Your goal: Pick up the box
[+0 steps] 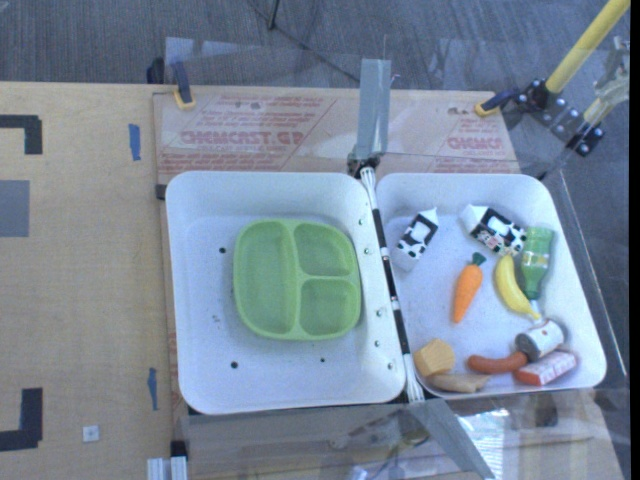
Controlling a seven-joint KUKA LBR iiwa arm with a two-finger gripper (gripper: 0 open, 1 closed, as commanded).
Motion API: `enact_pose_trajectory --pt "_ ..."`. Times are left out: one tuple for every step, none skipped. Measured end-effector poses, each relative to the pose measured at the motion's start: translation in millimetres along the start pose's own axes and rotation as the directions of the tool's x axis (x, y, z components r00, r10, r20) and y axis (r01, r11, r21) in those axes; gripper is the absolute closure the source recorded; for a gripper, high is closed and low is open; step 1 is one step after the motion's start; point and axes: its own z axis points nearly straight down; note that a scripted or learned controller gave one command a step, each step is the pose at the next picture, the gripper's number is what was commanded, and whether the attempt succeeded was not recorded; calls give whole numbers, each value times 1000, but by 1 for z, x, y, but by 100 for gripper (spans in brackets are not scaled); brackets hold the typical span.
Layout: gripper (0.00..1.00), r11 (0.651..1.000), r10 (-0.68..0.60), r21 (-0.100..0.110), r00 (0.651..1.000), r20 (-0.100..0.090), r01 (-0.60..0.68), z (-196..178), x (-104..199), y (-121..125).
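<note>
In the right bin [580, 298], a small red and white box [549, 368] lies flat at the front right corner, next to a red sausage [496, 362] and a small can [540, 338]. Two cow-patterned cartons are further back. One carton [415, 238] is by the bin's left wall. The other carton [497, 231] lies near the back beside a green bottle [537, 258].
The right bin also holds a carrot [466, 288], a banana [515, 286], an orange wedge [435, 356] and a tan piece [457, 382]. The left bin [190, 268] holds a green divided plate [297, 279]. A yellow pole with clamps [570, 78] stands at the back right.
</note>
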Motion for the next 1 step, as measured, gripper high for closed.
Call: enact_pose_trajectory --pt "100 1000 -3 -3 1000 2 3 -10 1 2"
